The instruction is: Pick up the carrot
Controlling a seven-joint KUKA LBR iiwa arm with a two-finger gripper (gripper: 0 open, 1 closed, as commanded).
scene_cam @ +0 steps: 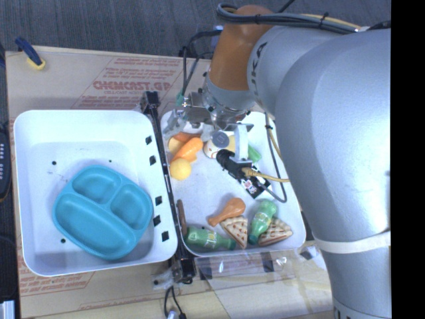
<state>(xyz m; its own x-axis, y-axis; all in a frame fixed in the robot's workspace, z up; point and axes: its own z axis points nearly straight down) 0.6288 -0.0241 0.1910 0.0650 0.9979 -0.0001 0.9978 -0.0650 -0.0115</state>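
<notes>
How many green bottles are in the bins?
2. One green bottle lies along the right bin's near edge; the other leans beside the toast. The arm may hide more.

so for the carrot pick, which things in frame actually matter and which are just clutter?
Job:
carrot, in the right bin near its upper left corner
gripper, just above and right of the carrot

Clutter:
yellow lemon-like fruit
chicken drumstick
two green bottles
two sandwich wedges
blue divided plate in the left bin
</notes>
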